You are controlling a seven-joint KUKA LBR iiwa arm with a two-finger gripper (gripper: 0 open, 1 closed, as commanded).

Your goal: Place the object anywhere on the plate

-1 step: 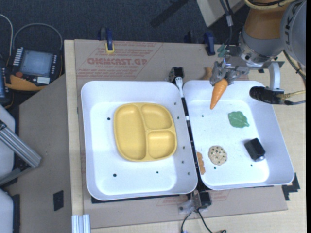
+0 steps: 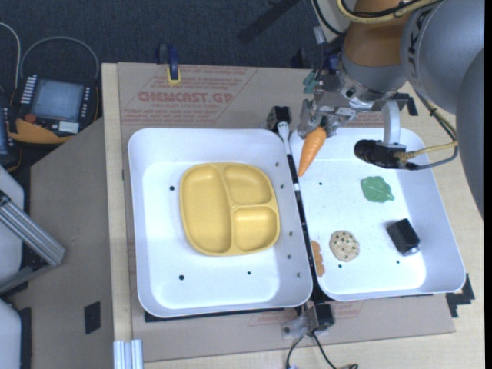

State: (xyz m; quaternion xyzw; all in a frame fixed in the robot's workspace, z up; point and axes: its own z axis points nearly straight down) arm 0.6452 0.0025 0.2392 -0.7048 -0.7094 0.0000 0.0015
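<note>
An orange carrot (image 2: 309, 152) hangs point-down over the left edge of the right bin, close to the divide between the two bins. My gripper (image 2: 317, 127) is shut on its thick top end, fingers on either side. The yellow three-compartment plate (image 2: 201, 206) lies in the middle of the left bin, down and to the left of the carrot, with nothing on it.
In the right bin (image 2: 430, 275) lie a green leaf piece (image 2: 377, 188), a chocolate-chip cookie (image 2: 344, 245), a black block (image 2: 403, 235) and a small orange bit (image 2: 316, 257) by the left wall. A black fitting (image 2: 380, 153) on the wrist juts out above the bin.
</note>
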